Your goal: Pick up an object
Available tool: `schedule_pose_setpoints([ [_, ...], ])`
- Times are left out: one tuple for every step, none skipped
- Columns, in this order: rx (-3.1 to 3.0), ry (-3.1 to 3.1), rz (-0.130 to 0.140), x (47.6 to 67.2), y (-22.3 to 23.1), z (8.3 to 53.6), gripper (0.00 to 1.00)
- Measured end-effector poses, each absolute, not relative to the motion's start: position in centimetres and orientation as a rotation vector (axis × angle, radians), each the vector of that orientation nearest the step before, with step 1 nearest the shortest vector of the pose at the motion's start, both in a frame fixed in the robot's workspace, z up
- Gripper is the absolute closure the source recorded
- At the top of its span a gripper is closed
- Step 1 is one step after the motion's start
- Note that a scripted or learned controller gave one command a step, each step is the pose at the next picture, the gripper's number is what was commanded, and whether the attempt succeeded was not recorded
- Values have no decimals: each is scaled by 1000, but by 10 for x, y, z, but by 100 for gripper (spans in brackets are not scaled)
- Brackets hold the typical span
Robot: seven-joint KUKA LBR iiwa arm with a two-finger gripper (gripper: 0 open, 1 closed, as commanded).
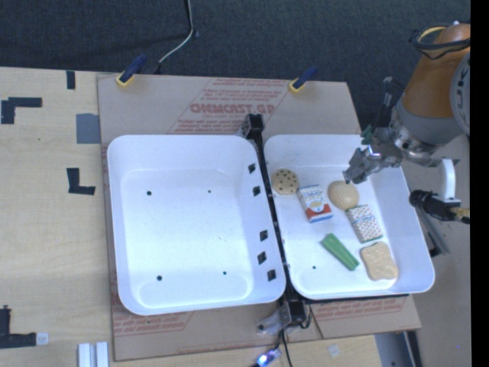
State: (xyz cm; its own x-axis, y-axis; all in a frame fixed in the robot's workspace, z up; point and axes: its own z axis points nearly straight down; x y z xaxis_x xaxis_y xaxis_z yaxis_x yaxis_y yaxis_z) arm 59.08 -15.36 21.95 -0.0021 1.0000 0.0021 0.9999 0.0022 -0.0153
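The right bin (412, 281) holds several small items. A round speckled cookie (286, 180) lies near its left wall. Beside it is a small red and white carton (314, 203). A tan rounded potato-like item (344, 195) sits right of the carton. Below that lie a patterned small packet (365, 223), a green bar (339, 251) and a beige biscuit-like piece (379, 261). My gripper (357, 168) hangs over the bin's upper right part, just above the tan item, with nothing visibly between its fingers.
The left bin (122, 159) stands beside the right one, a black divider clip strip (263, 205) between them. Both rest on a cardboard sheet (221, 105) held by blue and yellow clamps (131, 70). A black cable (183, 21) runs at the back.
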Motion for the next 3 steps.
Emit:
schedule_pose_setpoints([
  [-2212, -2206, 18, 535, -161, 116, 100],
  [-2228, -2234, -7, 584, -177, 292, 100],
  [-2214, -2211, 16, 606, -214, 145, 100],
])
